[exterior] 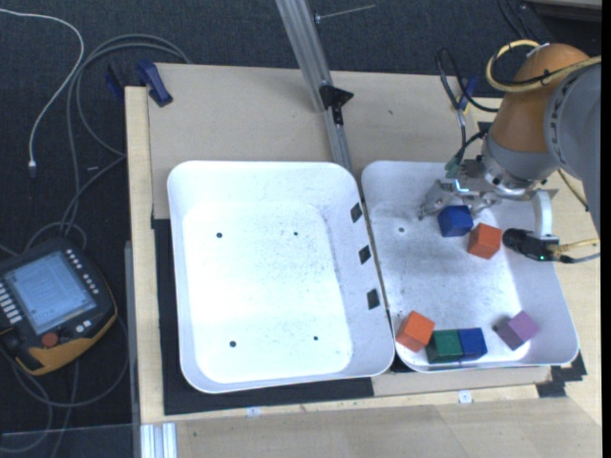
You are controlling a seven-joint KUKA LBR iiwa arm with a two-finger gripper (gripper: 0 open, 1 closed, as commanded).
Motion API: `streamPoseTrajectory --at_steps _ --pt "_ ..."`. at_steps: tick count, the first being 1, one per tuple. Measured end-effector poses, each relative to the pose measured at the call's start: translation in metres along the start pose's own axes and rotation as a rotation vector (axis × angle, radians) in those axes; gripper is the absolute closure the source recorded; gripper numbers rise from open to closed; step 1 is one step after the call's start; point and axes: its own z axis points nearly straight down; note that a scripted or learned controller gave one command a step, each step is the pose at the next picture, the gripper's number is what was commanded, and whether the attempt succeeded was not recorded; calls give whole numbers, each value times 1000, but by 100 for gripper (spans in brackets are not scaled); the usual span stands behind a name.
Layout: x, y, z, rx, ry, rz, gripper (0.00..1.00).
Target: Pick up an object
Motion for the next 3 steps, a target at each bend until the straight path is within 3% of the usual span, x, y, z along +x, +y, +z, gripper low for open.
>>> streamPoseTrajectory --at_steps 1,2,3 --pt "-2 1 -11 -5 -1 1 100" --pt "71 9 -93 -14 0 -5 100" --pt "165 -4 -104 -2 3 -6 100"
